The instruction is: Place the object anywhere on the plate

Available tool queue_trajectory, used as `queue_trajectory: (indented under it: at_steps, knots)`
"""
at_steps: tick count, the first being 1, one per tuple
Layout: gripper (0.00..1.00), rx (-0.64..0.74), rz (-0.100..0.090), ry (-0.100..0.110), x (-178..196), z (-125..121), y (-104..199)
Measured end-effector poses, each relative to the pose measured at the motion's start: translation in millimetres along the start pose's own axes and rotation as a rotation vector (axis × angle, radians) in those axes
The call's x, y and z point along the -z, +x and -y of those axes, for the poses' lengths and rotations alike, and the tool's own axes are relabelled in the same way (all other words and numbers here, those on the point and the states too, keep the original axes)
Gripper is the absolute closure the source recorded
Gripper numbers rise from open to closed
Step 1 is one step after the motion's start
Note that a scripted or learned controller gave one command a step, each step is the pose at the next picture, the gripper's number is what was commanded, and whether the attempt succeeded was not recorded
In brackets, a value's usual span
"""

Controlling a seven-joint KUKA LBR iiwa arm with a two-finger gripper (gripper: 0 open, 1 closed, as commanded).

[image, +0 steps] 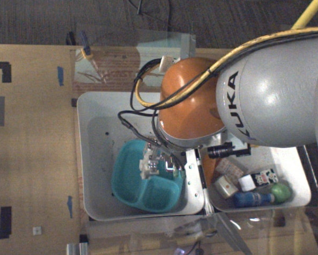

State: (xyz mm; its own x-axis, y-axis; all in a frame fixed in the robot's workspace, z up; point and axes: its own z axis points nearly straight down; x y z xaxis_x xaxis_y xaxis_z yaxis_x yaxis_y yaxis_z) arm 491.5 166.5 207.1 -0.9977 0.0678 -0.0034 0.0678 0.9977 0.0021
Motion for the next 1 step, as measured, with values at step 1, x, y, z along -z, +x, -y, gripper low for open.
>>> queue_trajectory:
  at_steps: [1]
  knots:
    - [1.0,0.061,-0.003,0.001,-37.4,-14.5,12.5]
